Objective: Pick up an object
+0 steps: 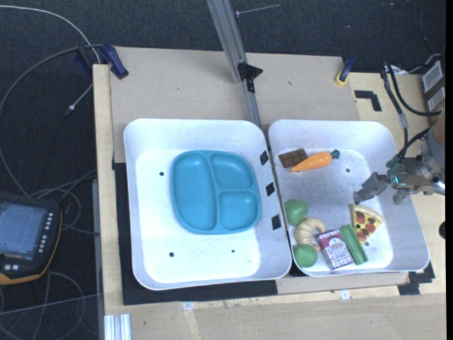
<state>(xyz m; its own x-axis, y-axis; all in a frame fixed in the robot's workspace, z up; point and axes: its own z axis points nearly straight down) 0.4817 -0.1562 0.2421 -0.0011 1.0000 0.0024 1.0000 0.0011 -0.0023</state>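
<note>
Item: my gripper (386, 188), at the right of the frame over the right bin (322, 137), fingers spread apart with nothing between them, one dark fingertip toward the bin's middle and the other just above the pizza slice (367, 222); whether a tip touches the slice I cannot tell. Nearest, along the bin's lower edge: a green round fruit (305, 255), a small red carton (335, 249), and a green stick-shaped vegetable (353, 243) lying just right of the carton. Next up: a beige croissant (309, 228) beside a second green piece (296, 210). Farther, toward the bin's upper left: an orange carrot (313, 161) touching a brown chocolate bar (292, 157). Left bin (148, 211): one blue divided plate (214, 190) with three compartments, lying flat at centre. Surface: pale wooden bench (177, 83) with a black mat under the bins, blue clamps (113, 61) at the upper left corner, a metal post (224, 21) rising from the far edge. Surroundings: dark carpet, loose cables, a handheld control pendant (25, 236) at the frame's lower left.
</note>
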